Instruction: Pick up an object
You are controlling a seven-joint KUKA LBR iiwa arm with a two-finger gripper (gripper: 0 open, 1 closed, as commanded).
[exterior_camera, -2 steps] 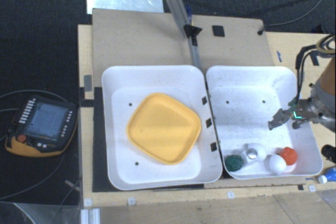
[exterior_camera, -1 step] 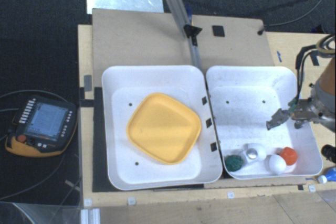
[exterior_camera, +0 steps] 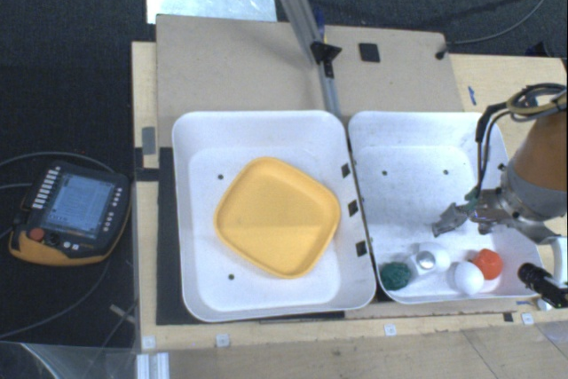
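Along the near wall of the right bin [exterior_camera: 417, 129], toward its near right corner, four small things lie in a loose row: a dark green lump [exterior_camera: 396, 274] nearest the divider, a shiny silver piece [exterior_camera: 427, 260] just beside it, a white ball [exterior_camera: 468, 277] next, and an orange-red piece [exterior_camera: 487, 262] touching or almost touching the ball. Any of them would serve as the object to pick up, and none is held. The silver piece looks the closest candidate, lying just nearer the front wall than the pincer [exterior_camera: 451, 221]. A good grasp, I judge, calls for coming straight down over one chosen thing so the neighbours are not nudged; the green lump and the silver piece sit close together, and all four crowd the sloping front wall, which leaves little room for a finger on that side. The round ball may well roll away if caught off centre. The pincer hangs above the bin floor at mid depth, its tip pointing toward the divider; whether it is open or closed I cannot tell. The arm [exterior_camera: 541, 164] leans in over the bin's right wall. In the left bin [exterior_camera: 204, 138] lies a yellow plate [exterior_camera: 277, 216], well apart from all this.
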